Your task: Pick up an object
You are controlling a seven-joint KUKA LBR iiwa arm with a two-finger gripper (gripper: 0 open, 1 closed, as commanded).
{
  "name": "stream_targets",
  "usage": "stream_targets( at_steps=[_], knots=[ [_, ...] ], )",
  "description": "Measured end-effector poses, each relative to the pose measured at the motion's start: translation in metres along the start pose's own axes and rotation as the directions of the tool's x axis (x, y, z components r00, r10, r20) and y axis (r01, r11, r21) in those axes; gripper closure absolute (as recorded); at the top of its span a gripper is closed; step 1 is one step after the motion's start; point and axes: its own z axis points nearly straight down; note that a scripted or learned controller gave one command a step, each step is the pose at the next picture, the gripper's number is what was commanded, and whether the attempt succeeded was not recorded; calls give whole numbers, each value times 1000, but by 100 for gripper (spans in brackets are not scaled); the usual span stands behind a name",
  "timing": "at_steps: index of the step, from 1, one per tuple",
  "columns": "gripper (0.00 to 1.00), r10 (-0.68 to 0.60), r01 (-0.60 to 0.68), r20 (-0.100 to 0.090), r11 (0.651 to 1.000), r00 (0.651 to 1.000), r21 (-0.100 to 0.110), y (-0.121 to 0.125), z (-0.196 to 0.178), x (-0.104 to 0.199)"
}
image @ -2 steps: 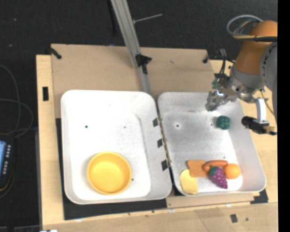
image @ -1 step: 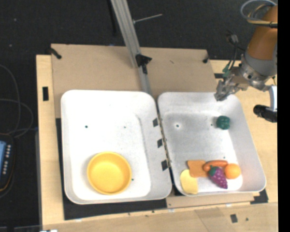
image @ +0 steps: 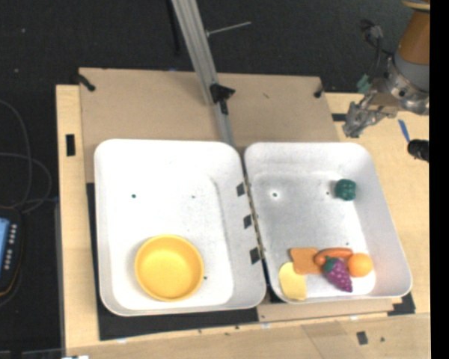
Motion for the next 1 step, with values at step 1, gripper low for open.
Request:
stream_targets(
  at_steps=[1],
  knots=[
    [100,-3,3,-3,1000,1000,8,-4,9,59]
  ],
)
